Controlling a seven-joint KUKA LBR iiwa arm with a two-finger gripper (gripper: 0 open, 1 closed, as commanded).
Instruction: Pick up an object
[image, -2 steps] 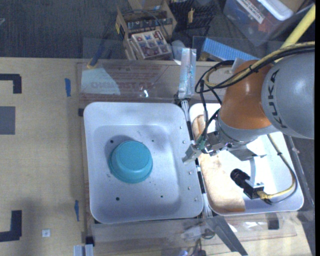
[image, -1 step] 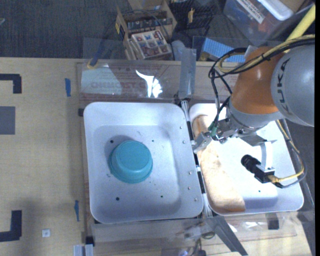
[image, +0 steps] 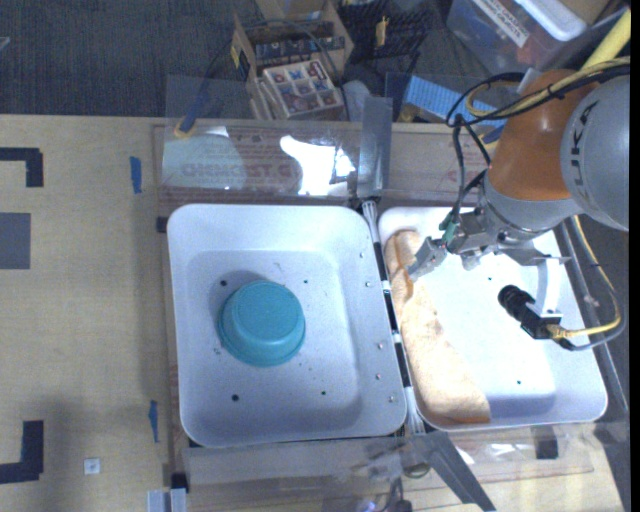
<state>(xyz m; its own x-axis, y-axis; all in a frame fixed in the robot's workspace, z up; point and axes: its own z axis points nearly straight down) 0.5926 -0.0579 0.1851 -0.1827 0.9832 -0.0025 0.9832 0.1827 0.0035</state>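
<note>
A long tan sponge-like slab (image: 432, 345) lies along the right bin's (image: 575, 405) nine-o'clock wall, likely the pick target. The gripper (image: 428, 258) hovers at the slab's twelve-o'clock end; whether its jaws are released or clenched, I cannot tell. A teal bowl (image: 262, 322) sits overturned in the left bin (image: 200, 240).

Grey arm (image: 600, 150) with orange band, black and yellow cables, seemingly metallic tool (image: 432, 254)

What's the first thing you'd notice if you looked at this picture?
Probably the bright teal bowl, sitting upside down in the middle of the left bin. Next, the big grey and orange arm reaching over the right bin, where a tan cloth lies along the left wall.
</note>
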